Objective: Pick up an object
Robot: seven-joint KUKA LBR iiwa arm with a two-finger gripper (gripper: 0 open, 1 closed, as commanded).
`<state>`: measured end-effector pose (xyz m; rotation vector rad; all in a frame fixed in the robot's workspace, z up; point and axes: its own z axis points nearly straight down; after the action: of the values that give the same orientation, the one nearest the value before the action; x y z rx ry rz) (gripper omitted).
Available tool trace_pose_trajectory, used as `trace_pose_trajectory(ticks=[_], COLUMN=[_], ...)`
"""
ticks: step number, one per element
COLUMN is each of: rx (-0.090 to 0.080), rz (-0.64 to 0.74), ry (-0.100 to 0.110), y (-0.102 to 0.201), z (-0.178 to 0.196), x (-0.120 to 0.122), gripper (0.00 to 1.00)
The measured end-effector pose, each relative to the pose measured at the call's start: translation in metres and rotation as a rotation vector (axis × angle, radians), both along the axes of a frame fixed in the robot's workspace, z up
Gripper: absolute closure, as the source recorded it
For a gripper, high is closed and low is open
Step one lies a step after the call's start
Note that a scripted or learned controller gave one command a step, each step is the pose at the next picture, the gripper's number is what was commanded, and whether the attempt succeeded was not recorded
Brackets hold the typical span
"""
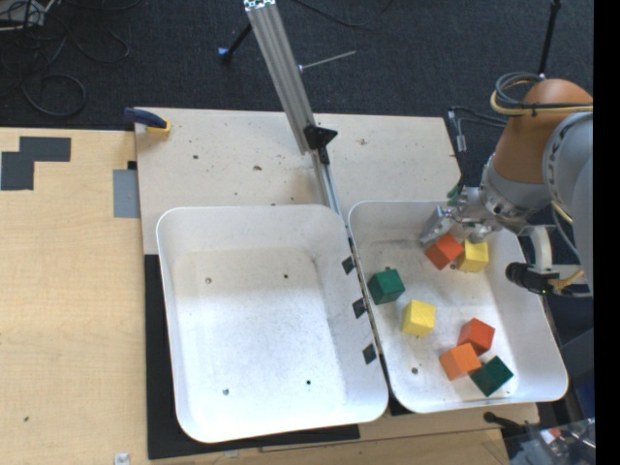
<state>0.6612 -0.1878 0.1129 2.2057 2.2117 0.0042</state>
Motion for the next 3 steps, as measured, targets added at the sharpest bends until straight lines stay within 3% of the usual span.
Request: trace_pose_trajectory(ticks=[1,2,3], rx=[0.0,0.01,0.009], rz=[-0.001,-0.005,-0.001], ry=[-0.003,0.011,0.009], y=[0.0,0.003,0.006], z=[0.012,0.066,0.124], x=[0.001,-0.008,0.002], gripper=[1.0,1.0,1.0])
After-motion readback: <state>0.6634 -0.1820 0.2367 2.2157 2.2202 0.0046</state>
